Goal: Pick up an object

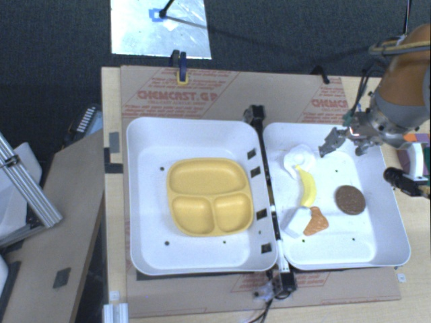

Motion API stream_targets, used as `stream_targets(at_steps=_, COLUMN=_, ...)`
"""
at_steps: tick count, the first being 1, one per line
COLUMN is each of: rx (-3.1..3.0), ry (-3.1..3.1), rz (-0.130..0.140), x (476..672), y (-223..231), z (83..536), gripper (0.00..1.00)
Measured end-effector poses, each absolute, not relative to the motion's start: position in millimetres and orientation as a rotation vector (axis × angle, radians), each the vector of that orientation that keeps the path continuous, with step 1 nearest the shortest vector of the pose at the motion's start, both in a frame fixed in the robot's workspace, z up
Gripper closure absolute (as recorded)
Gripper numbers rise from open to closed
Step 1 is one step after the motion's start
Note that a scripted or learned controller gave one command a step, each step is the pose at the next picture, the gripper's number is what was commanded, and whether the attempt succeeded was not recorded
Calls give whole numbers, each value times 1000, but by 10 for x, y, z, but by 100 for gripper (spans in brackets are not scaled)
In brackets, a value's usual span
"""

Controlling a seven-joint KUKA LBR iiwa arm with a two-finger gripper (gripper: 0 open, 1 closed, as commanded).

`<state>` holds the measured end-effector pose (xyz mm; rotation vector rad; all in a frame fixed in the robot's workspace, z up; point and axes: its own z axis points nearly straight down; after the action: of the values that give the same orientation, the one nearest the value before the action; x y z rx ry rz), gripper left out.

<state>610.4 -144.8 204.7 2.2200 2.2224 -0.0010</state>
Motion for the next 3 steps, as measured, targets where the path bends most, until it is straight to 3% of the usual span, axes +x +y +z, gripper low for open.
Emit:
stream_targets(at_steps=2, rx=2221, ry=2224, rz=-1, x=5975, y=-1471, z=956, gripper=0)
stream_targets(at_steps=3, rx=2218, ry=2220, rz=2, x=5990, y=-1478, z=1093, gripper=100)
